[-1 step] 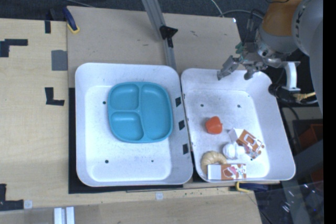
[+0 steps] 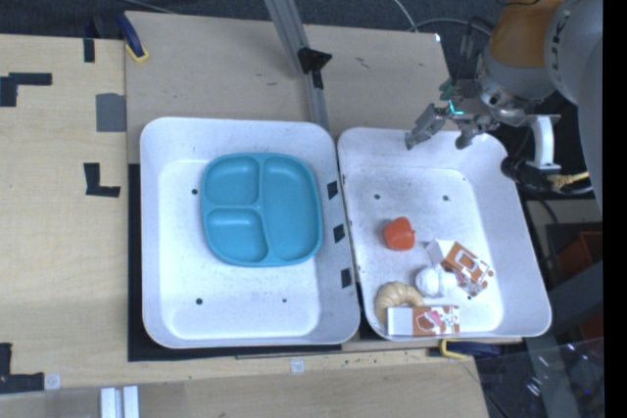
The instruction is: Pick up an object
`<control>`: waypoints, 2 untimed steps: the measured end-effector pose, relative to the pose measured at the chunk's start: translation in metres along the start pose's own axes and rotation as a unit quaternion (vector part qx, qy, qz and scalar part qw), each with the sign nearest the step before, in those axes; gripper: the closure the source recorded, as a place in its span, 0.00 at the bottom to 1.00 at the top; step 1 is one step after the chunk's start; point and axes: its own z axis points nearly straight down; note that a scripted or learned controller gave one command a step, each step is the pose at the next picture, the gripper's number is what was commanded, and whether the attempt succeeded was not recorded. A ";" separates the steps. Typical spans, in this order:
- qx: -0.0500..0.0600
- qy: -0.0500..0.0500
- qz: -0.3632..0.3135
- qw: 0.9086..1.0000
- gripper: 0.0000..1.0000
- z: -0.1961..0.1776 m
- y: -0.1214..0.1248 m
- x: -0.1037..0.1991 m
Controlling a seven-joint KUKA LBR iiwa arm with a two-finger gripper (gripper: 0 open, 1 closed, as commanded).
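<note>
The arm [image 2: 549,24] enters from the upper right of the frame, its orange band sitting above the grey wrist. Its tool [image 2: 443,133] hangs over the top edge of the right bin [image 2: 509,210], in the upper right part of the frame. The two fingers are spread apart, one pointing toward the lower left and the other toward the lower right, with nothing between them.

The right bin holds a small cluster of things toward its lower half, well apart from the tool. A red-orange tomato-like toy [image 2: 398,234] lies near the middle of the bin. Below and to the right of it is an orange-and-white carton [image 2: 464,267], tilted, just beside a small white rounded object [image 2: 430,282]. A tan croissant-shaped toy [image 2: 395,294] lies at the lower left of the cluster, and a second orange-and-white box [image 2: 424,320] lies flat along the bin's bottom edge, touching the croissant-shaped piece.

The left bin [image 2: 167,240] holds a teal divided plate [image 2: 262,209] with three compartments, lying flat in the bin's upper middle.

Both bins sit side by side on the table [image 2: 59,240]. A grey metal bar [image 2: 279,0] runs at a slant from the top of the frame down to the gap between the bins.
</note>
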 end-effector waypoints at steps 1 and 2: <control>0.003 0.000 0.000 1.000 0.00 0.062 -0.008 0.001; 0.001 0.000 0.000 1.000 0.00 0.116 -0.009 0.002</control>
